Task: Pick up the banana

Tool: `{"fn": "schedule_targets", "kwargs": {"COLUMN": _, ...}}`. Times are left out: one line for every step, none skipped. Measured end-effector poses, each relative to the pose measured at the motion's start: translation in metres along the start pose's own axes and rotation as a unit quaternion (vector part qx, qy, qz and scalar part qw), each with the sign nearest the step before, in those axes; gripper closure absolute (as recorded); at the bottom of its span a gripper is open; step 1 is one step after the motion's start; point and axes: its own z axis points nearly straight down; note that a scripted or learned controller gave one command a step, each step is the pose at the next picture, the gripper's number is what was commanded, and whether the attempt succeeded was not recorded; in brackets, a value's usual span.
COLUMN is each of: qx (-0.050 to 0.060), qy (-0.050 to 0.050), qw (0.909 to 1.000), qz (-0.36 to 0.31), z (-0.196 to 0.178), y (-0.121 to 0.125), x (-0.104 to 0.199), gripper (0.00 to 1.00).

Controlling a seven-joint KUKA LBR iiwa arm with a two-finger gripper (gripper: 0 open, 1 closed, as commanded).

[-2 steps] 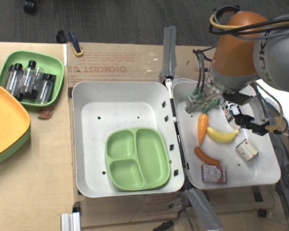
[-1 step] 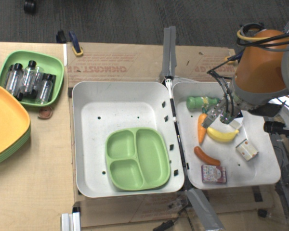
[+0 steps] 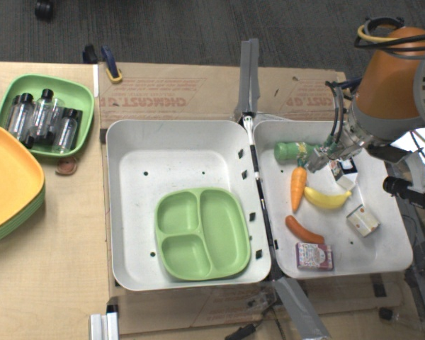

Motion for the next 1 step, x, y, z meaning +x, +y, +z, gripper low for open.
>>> {"fn": "schedule_targets", "kwargs": {"qx": 0.0, "qy": 0.001, "qw": 0.9941, "qz": -0.108, "z": 0.0129, "y": -0.0756, "x": 0.0226, "gripper": 1.0}}
